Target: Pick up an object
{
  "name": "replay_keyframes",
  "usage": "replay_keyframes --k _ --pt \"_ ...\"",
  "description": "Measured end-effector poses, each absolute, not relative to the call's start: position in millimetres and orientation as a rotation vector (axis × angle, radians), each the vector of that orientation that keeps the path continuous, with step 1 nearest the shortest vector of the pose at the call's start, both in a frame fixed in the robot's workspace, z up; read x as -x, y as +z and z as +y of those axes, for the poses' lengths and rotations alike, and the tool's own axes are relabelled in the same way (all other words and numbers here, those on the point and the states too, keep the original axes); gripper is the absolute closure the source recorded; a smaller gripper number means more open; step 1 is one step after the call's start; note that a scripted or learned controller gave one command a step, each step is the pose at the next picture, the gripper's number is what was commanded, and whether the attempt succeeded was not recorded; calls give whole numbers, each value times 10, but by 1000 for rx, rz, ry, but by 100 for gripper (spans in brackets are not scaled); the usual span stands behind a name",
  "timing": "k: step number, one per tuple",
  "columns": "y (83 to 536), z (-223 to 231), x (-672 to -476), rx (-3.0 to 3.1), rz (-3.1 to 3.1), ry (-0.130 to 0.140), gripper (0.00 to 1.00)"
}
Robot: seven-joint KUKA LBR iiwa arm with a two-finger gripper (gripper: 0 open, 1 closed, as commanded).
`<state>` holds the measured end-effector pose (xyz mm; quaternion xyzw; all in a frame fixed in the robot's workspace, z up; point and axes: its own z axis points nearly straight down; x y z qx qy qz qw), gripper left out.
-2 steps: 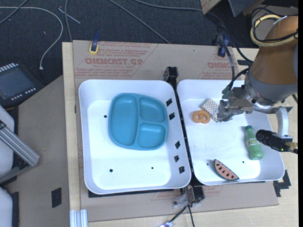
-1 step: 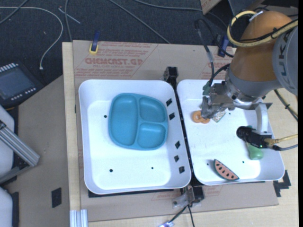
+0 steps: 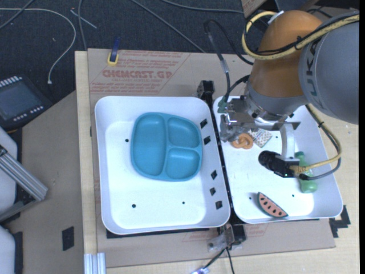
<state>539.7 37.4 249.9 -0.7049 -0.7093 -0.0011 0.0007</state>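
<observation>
A pale counter [image 3: 82, 210] carries two shallow white bins side by side, seen from above at a slant.

Nearest the viewer, in the front part of the right bin [image 3: 325, 205], lies a toy watermelon slice [image 3: 271, 205], red with a dark rind, lying flat and well apart from everything else. Further back, by the bin's right wall, sits a small green toy [image 3: 305, 178], partly hidden by a yellow cable. Beyond that, towards the bin's left wall, an orange ring-shaped toy [image 3: 243, 141] rests on the bin floor, with a small grey-and-white patterned piece [image 3: 264, 137] just beside it on the right.

The tool [image 3: 234, 129] is low over the back left of this bin, right above the orange ring-shaped toy and either touching it or just short of it. Whether the tool is open or closed cannot be told, and nothing can be seen in its grip. The grey arm [image 3: 336, 67], with its orange band [image 3: 285, 44], reaches in from the right.

The left bin [image 3: 104, 153] holds a blue divided plate [image 3: 165, 147], lying flat near the middle. Small black marks dot the bin's floor and right wall.

Behind both bins lies a cardboard sheet [image 3: 142, 73] with red lettering. Past it, thin white cables [image 3: 57, 16] trail across a dark floor.
</observation>
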Motion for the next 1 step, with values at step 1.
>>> replay_keyframes --k 1 --pt "2187 876 -5481 2212 -2223 3 100"
